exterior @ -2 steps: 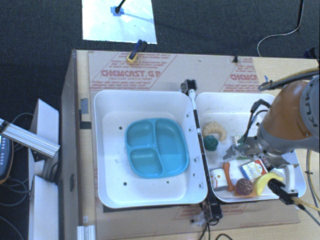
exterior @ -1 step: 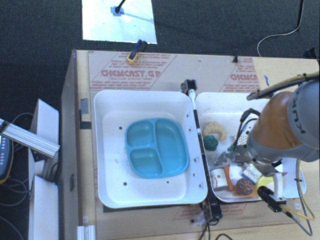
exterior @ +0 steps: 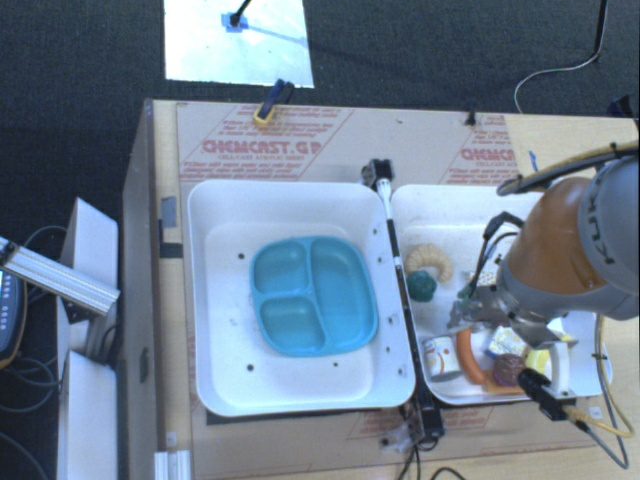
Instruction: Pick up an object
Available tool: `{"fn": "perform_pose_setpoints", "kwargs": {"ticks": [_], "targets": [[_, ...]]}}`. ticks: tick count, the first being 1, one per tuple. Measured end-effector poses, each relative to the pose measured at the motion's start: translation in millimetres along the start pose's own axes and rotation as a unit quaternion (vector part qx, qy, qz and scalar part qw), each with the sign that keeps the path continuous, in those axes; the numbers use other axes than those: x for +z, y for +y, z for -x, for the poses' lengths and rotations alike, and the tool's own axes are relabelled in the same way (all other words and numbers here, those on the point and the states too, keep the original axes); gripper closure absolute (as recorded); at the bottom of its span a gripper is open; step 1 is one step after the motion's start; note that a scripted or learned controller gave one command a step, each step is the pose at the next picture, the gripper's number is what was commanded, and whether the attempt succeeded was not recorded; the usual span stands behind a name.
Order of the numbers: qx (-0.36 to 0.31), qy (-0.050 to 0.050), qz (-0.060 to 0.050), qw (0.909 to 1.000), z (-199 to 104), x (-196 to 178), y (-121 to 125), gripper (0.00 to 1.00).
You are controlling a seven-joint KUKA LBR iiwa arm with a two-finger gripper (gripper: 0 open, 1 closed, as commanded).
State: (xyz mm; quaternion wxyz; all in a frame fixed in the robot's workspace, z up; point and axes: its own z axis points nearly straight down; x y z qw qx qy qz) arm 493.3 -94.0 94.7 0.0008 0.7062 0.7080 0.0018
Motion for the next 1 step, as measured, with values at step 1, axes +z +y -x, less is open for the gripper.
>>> {"fn": "perform_pose_setpoints", "kwargs": {"ticks": [1], "targets": [[-0.001, -0.001, 0.0, 1.0, -42.0, -90.0, 68.4, 1.0]]}}
